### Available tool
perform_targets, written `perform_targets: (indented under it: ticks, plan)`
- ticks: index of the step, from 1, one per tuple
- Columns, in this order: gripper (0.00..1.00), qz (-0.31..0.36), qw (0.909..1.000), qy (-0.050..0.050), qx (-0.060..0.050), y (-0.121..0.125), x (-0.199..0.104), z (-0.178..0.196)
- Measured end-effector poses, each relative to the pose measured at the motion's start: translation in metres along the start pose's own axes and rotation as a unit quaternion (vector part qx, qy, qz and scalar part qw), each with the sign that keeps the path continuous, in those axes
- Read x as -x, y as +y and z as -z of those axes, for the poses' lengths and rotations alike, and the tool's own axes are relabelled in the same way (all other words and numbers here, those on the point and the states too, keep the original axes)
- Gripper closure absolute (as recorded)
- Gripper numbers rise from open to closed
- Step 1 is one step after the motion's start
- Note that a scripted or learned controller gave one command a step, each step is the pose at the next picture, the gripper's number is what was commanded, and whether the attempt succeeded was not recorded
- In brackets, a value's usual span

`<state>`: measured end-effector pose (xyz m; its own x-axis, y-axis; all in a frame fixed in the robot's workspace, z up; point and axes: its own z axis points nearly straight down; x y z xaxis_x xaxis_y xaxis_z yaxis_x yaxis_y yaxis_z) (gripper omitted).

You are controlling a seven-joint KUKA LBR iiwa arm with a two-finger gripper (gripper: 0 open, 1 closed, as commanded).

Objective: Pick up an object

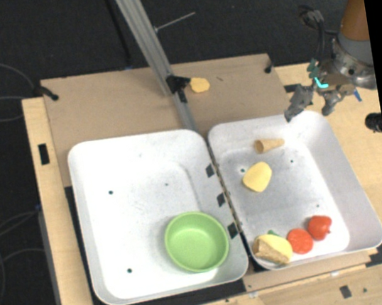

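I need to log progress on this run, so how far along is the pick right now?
Nothing looks picked yet. The gripper is open and holds nothing, hovering over the far right corner of the right bin. The yellow piece, the tan cone and the two red items lie in that bin, the green bowl in the left one. Descending, grasping and lifting are all left.

Right bin [346, 181] holds a tan cone [269, 145], yellow lump [257, 177], yellow-tan piece [274, 248], two red tomatoes [310, 234].

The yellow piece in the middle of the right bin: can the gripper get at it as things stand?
Probably yes. The yellow piece lies alone on the bin floor with nothing over it, and the gripper hovers above the right bin's far corner.
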<state>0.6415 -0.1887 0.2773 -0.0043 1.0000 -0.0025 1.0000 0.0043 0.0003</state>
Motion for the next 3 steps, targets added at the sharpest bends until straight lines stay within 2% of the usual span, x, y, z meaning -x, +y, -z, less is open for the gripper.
perform_targets:
  ticks: [3]
  plan:
    - [0.00,-0.002,1.0000,0.000,-0.003,0.000,-0.003,-0.168]
